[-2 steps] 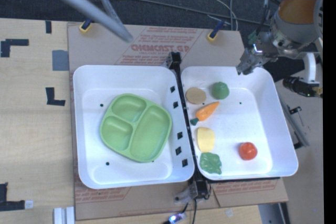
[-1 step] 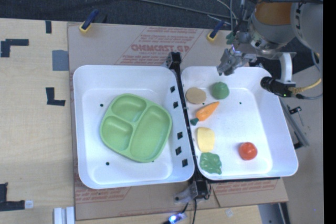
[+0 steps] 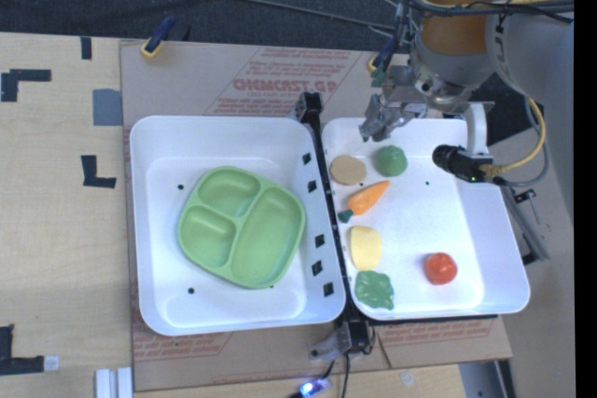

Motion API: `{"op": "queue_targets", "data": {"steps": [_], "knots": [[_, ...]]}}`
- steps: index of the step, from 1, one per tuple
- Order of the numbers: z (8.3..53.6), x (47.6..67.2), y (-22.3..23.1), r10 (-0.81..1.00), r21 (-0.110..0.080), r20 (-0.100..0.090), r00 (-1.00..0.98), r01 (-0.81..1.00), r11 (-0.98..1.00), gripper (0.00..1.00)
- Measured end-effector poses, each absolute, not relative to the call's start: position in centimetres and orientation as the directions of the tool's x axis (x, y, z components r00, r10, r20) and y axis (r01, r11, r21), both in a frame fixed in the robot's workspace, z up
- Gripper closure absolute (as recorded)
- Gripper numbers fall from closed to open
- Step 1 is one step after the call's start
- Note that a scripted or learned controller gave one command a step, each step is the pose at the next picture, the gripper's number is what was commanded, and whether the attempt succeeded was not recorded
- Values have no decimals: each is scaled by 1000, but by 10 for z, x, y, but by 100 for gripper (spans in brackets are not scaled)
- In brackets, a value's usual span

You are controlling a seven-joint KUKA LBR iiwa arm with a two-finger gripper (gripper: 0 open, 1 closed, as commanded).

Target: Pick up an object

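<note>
The camera looks down at a slant on a surface (image 3: 56, 200) that carries two shallow white bins side by side.

In the right bin (image 3: 485, 247), six small toy foods lie loose. A carrot (image 3: 367, 196) lies with its long axis on a diagonal: the orange tip points up and to the right, the green stem end points down and to the left, toward the divider between the bins. Just above it sits a flat tan round piece (image 3: 349, 170) (like a cookie), and to the right of that a round green piece (image 3: 391, 160). Below the carrot lies a pale yellow piece (image 3: 365, 247), its long axis running roughly up and down the picture. Below that, near the front rim, is a leafy green piece (image 3: 373, 290). A red tomato (image 3: 440, 268) sits apart, toward the right front of the bin.

The arm (image 3: 522, 5) reaches in from the right, its orange band high at the top of the picture, the wrist bent downward. The gripper (image 3: 380, 128) hangs over the far edge of the right bin, just above the tan and green pieces. Its fingers hold nothing; whether they are spread or closed cannot be told.

The left bin (image 3: 149, 154) holds a light green divided tray (image 3: 242, 226) with three compartments, lying flat and turned at an angle.
</note>
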State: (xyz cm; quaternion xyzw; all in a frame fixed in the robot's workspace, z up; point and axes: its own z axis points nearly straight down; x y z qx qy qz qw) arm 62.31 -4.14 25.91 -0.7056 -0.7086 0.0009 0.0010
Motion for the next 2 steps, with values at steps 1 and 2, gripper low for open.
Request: {"op": "queue_targets", "data": {"steps": [1, 2], "knots": [[240, 617, 9, 1000, -3, 0, -5, 1000, 5, 100], [244, 611, 62, 1000, -1, 1, -6, 1000, 6, 100]]}}
